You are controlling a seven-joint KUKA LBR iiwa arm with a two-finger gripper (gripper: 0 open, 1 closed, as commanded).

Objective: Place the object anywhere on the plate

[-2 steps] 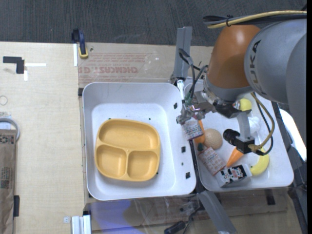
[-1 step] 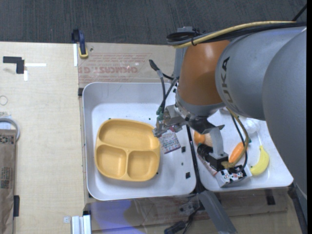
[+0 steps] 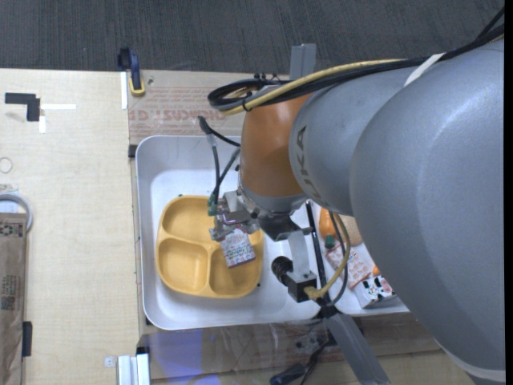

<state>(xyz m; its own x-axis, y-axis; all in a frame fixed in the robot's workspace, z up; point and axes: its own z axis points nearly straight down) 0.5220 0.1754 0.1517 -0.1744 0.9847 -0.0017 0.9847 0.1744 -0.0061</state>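
Observation:
A yellow divided plate (image 3: 181, 265) lies in the left white bin (image 3: 152, 215). Over the plate's right side hangs a small white packet (image 3: 238, 250) with pink and teal print. Its top edge is pinched between the fingers of my gripper (image 3: 227, 228), which is shut on it. The packet dangles tilted over the divider between the plate's right compartments; I cannot tell whether it touches the plate. The grey arm with its orange band covers the upper right of the bin.
The right bin, mostly hidden under the arm, holds an orange item (image 3: 327, 224), printed packets (image 3: 354, 261) and a small white and black carton (image 3: 375, 290). A brown paper bag (image 3: 11, 287) lies on the wooden bench at far left.

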